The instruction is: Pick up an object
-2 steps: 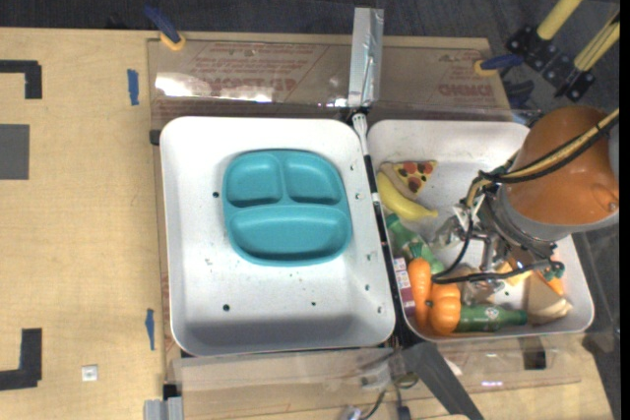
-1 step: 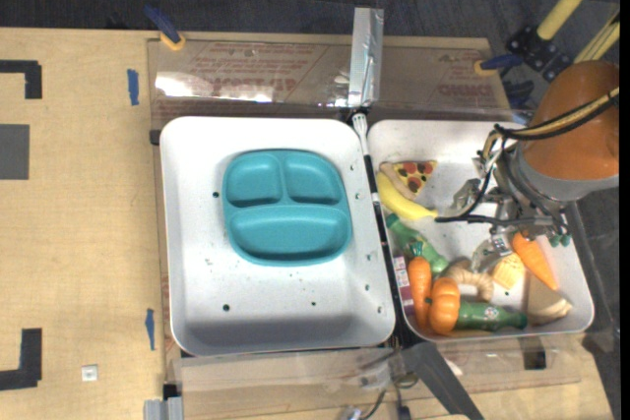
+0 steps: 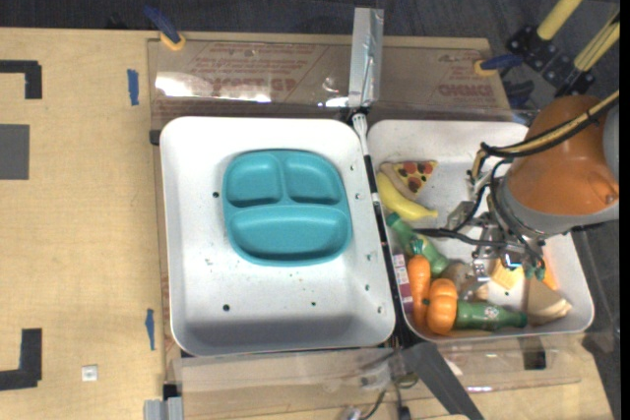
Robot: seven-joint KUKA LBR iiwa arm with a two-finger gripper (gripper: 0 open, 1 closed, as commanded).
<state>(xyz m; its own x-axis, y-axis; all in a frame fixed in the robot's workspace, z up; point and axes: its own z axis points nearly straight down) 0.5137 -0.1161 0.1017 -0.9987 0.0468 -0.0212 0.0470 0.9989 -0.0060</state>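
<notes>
The claw (image 3: 489, 263) hangs low inside the right-hand shallow white plastic bin (image 3: 453, 135), under the grey wrist and its orange band, with dark cables looping around it. From this slanted overhead view I cannot tell how wide it stands, nor whether anything is caught in it; the wrist hides too much.

It sits over the crowded lower part of the bin, which looks like the sensible place to try, since that is where the toys are heaped. Just beside it lies a small pale yellow wedge like toy cheese (image 3: 506, 276), and a tan cone-shaped piece (image 3: 544, 301) rests to its right. Just below it lies a dark green bottle-like toy (image 3: 489, 316) on its side, touching a small orange pumpkin-like toy (image 3: 442, 304) and an orange plastic carrot (image 3: 419, 274). Farther up are a yellow plastic banana (image 3: 404, 204) and a toy pizza slice (image 3: 413, 174), both lying loose near the bin's left wall.

Any of these would serve as the thing to pick up; the nearest candidates are the wedge and the green bottle.

The left-hand white bin (image 3: 192, 211) holds a turquoise three-compartment plastic plate (image 3: 285, 207), well apart from the claw. Both bins rest on a light wooden worktop (image 3: 74, 211).
</notes>
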